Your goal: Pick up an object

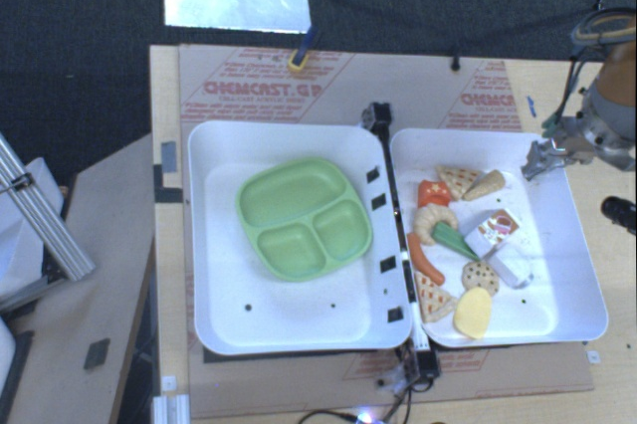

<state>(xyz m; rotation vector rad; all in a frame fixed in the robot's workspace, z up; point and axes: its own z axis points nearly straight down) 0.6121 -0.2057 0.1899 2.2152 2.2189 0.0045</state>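
The right bin (567, 243) holds a pile of toy food along its left side: a pizza slice (457, 179), a bread piece (485, 184), a red pepper (434, 192), a shrimp (433, 220), a green piece (454, 240), a small red-and-white box (492, 232), a carrot (425, 259), a cookie (479, 275), a waffle (432, 294) and a yellow chip (475, 313). My gripper (538, 159) hangs over the bin's upper right corner, well right of the food. Nothing shows between its fingers.
The left bin (214, 213) holds a green divided plate (303, 217). A black hinged divider (390, 213) runs between the bins. Both bins sit on a cardboard sheet (259, 84). An aluminium frame (40, 223) stands at the far left.
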